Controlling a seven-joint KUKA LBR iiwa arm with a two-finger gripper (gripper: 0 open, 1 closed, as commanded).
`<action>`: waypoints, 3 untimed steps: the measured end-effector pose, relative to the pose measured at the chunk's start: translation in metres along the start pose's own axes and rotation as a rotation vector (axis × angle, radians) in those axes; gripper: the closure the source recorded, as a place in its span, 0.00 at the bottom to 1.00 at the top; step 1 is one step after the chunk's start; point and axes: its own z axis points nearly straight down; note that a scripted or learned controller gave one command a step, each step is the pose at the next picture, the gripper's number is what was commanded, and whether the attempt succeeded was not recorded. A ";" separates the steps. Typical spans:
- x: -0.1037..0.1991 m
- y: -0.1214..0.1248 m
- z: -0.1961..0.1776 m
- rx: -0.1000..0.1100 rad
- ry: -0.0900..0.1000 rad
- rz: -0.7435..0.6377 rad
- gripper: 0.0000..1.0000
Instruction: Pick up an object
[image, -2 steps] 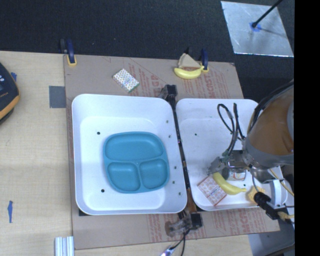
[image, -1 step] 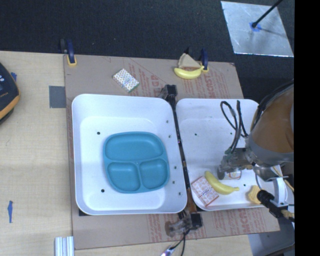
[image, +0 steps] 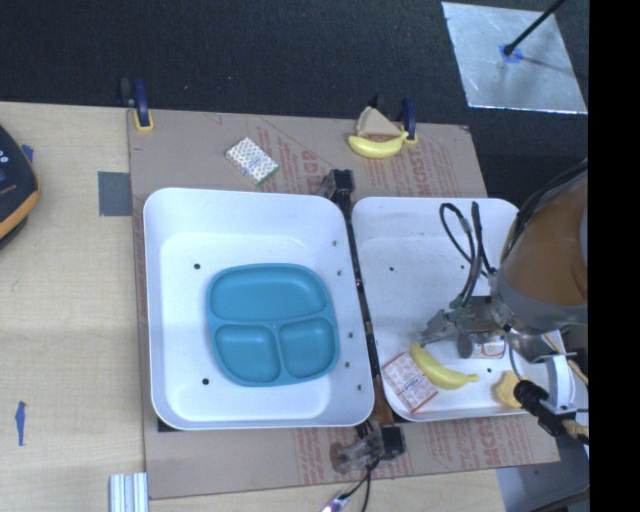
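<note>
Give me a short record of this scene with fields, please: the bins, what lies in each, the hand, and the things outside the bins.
left bin: holds a blue divided plate
right bin: holds a banana, a small printed packet beside it, and a yellow item near the front right corner
hand: low over the right bin, just above the banana; nothing visibly held
arm: reaches in from the right
behind the bins: second banana on a wedge-shaped item, patterned packet

arm (image: 545, 265): grey, rounded, with an orange band
cables (image: 465, 240): black, looped at the arm's 9 o'clock
gripper (image: 455, 330): dark grey metal
</note>
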 end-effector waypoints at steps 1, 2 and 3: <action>0.010 0.001 0.017 -0.015 -0.002 0.003 0.00; 0.016 0.004 0.021 -0.034 -0.015 0.006 0.00; 0.015 0.004 0.011 -0.033 -0.016 0.002 1.00</action>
